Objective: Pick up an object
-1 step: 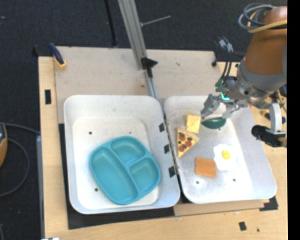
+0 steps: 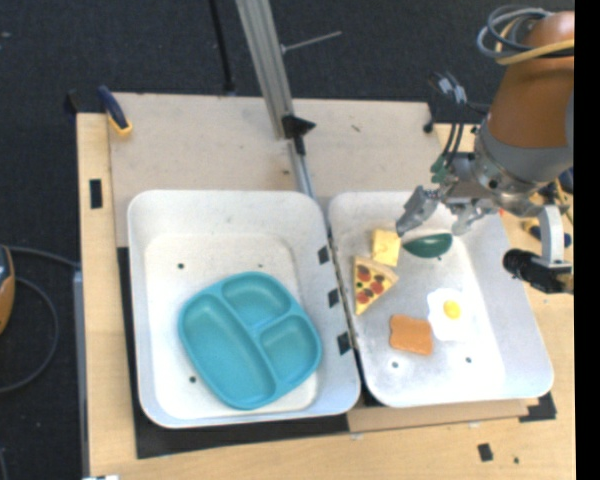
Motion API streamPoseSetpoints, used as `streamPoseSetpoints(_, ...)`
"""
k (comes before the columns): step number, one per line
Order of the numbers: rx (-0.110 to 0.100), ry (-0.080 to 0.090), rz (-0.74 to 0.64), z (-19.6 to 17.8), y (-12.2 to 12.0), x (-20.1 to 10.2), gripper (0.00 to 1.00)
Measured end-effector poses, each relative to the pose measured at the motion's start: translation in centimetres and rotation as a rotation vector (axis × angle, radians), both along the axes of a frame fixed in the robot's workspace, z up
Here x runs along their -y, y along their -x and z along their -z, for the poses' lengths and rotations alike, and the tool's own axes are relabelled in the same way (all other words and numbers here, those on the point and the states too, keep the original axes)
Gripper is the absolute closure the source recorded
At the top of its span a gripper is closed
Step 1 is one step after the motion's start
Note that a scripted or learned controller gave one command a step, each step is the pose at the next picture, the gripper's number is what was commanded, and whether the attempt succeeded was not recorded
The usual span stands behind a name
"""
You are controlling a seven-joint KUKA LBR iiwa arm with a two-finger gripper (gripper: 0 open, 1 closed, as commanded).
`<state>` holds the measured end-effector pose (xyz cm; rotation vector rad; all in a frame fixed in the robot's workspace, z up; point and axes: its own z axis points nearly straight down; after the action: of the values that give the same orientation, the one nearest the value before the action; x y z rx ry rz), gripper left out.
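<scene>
While the gripper (image 2: 442,218) hung over the right bin's (image 2: 520,368) far edge, its fingers stood spread, gripping nothing. A dark green piece (image 2: 426,245) lay just below them on the bin floor. Judging by this, the pick had not been made; descent, closing and lifting remained.

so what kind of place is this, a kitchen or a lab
Most likely a robot lab test bench, not a kitchen. Two white bins sit on a plywood bench, the right one holding toy food such as a pizza slice and a fried egg, under an arm's gripper.
</scene>
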<state>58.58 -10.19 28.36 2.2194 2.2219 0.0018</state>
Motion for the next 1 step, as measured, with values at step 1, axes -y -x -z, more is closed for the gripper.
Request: streamPoseSetpoints(1, -0.004, 0.002, 0.002, 4.51, -0.5, 0.61, 0.0)
